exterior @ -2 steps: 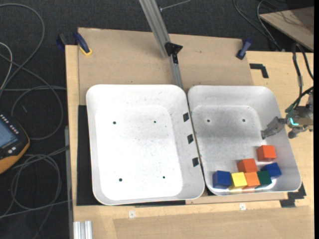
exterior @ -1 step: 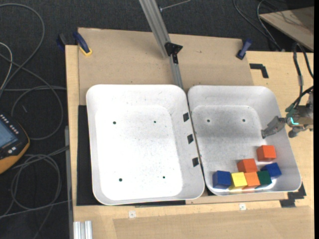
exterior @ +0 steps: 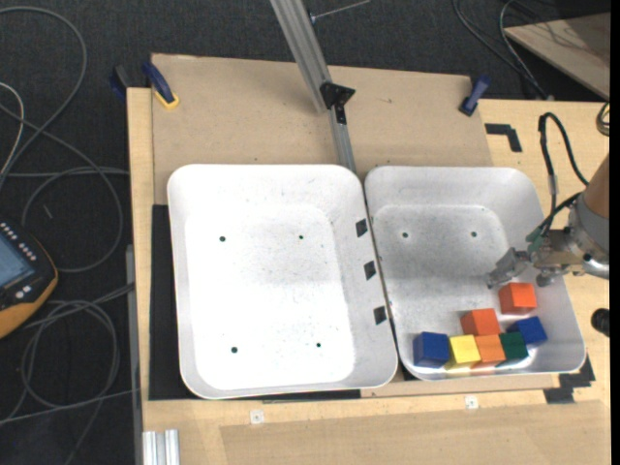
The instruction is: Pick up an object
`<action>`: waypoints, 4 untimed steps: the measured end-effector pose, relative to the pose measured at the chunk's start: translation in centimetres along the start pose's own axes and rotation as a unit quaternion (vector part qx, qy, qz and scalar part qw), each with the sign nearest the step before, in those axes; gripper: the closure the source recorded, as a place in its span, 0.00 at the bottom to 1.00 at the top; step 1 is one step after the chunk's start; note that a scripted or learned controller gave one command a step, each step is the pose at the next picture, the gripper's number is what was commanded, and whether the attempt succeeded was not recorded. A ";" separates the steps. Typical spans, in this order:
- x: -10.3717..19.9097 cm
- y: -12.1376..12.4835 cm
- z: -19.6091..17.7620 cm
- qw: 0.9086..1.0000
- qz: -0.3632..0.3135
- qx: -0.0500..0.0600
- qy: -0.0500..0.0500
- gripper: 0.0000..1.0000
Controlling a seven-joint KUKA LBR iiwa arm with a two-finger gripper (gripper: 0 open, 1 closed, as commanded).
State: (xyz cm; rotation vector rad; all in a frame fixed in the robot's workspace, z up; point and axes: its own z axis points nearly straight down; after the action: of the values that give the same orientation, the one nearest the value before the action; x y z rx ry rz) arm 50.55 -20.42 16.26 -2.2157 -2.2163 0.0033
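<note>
hand (exterior: 520,271) just above orange block (exterior: 518,297), right bin (exterior: 436,197), no legible writing

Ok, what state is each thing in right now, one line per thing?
End effector: low in the right bin, just above the blocks.
Lone orange cube: loose on the bin floor, right under the end effector.
Cluster of coloured cubes: resting in the near corner.
Right white bin: holds every block.

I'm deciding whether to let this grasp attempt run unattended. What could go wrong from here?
The blocks sit packed together in the near corner of the right bin, so the end effector may knock neighbours or pinch two at once. The orange block beneath it lies close to the bin's sloped wall, which could block a finger or let the block slide away.
</note>
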 end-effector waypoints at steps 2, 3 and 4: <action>-0.4 1.4 5.3 1.000 0.001 -0.013 -0.008 0.00; -0.3 1.8 4.0 1.000 -0.001 -0.019 -0.009 1.00; 0.3 2.5 -0.8 1.000 -0.001 -0.007 -0.003 1.00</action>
State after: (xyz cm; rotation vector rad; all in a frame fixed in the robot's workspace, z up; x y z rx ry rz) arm 53.11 -20.09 17.08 -2.2227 -2.2284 -0.0049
